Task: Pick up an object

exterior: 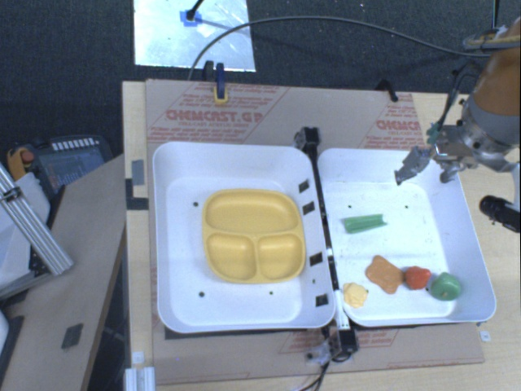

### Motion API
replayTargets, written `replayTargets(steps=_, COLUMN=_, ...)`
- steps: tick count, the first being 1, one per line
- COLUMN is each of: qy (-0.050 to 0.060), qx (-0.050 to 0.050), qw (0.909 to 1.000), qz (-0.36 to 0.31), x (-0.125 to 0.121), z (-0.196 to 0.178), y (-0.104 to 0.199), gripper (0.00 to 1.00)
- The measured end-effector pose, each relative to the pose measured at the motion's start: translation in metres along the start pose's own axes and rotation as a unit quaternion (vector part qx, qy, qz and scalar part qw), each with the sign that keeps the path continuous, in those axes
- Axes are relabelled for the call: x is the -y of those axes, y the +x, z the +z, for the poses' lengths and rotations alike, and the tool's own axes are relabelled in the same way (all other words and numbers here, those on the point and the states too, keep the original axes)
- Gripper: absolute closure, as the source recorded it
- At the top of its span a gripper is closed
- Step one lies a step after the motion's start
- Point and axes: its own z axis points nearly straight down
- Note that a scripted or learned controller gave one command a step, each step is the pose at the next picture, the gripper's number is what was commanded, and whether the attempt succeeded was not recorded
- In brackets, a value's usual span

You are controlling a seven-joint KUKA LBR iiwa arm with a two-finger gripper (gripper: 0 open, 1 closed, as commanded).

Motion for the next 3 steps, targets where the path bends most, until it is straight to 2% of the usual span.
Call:
replayTargets(steps=1, qy=-0.006, qx=0.001, qw=1.0000, qz=-0.001, x=-0.002, z=-0.007, y=0.000, gripper=0.00)
replayTargets(steps=3, qy=-0.006, qx=0.001, qw=1.0000, qz=0.000, x=-0.015, z=0.081, y=-0.010, gripper=0.00)
